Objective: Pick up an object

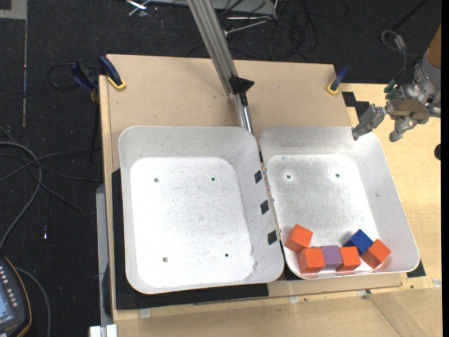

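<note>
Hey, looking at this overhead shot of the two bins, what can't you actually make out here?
- Arm: cut off by the camera view's right edge; only the wrist and gripper show.
- Blue block: partly hidden behind the orange blocks in the right bin.
- Purple block: wedged between orange ones, sides hidden.

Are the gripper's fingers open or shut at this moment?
Open. The gripper hangs over the right bin's far corner with its two fingers spread, nothing between them.

A robotics lab: clamped plywood bench (175,97) (two white bins (140,146)), loose floor cables (28,167).
</note>
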Action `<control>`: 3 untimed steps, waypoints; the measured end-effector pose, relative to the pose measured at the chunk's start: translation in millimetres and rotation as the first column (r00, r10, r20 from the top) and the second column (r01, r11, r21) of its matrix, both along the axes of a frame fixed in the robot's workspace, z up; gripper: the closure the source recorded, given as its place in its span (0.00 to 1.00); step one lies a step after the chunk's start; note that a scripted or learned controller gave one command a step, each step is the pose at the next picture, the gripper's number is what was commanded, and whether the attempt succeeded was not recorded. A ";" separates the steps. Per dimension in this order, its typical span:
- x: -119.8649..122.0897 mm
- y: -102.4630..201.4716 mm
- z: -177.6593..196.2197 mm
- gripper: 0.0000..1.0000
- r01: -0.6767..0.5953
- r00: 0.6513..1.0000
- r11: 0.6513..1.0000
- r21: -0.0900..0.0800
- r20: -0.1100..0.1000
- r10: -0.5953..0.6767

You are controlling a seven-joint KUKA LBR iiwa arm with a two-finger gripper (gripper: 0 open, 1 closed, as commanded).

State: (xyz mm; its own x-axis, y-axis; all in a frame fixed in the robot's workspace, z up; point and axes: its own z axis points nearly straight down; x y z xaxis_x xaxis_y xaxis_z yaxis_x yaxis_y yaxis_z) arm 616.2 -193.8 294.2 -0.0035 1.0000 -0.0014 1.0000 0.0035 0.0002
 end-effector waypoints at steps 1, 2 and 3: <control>-37.9 83.3 -11.0 0.00 -0.006 1.000 1.000 0.004 -0.003 0.006; -72.7 115.9 -38.0 0.00 -0.002 1.000 1.000 0.003 -0.005 0.002; -21.3 87.0 21.7 0.00 0.001 1.000 1.000 -0.002 0.010 -0.001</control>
